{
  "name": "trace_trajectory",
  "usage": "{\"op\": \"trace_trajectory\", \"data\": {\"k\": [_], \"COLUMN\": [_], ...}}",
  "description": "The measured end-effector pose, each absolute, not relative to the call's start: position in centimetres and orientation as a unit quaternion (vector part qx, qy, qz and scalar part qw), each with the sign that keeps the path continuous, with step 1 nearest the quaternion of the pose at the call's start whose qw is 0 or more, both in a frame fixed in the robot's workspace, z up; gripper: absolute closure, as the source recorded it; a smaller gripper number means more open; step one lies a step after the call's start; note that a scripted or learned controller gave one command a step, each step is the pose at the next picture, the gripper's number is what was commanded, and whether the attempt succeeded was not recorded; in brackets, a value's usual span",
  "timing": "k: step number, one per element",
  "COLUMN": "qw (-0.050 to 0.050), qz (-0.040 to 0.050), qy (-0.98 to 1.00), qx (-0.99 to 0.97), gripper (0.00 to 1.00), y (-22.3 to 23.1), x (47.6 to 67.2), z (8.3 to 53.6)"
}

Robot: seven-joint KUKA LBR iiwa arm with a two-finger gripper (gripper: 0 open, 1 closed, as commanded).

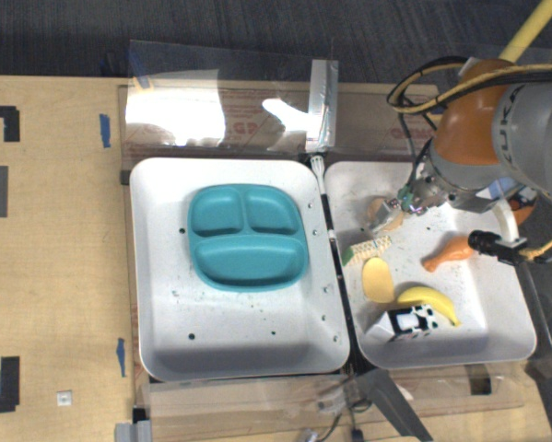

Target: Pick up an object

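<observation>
Bench | left bin: teal tray | right bin: banana | claw: grip unclear

1 fixed camera looks down at a slant on both bins, moderately near.

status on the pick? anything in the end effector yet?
Done: the arm has reached into the right bin, end effector low near the back-left corner by a small tan object. In hand: nothing visibly held; its tip is too small to read. Left: the grasp and lift. The banana, yellow piece, orange piece and black-and-white item lie on the bin floor; the teal tray sits in the left bin.
</observation>
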State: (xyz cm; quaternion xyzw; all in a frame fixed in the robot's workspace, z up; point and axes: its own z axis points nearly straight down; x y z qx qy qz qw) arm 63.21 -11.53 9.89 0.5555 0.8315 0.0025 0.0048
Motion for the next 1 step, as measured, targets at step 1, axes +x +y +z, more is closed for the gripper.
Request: {"op": "trace_trajectory", "data": {"k": [1], "qw": [0.003], "qz": [0.0045], "qy": [0.817], "qx": [0.577], "gripper": [1.00], "y": [-1.45], "x": [61.21], "z": [18.94]}}
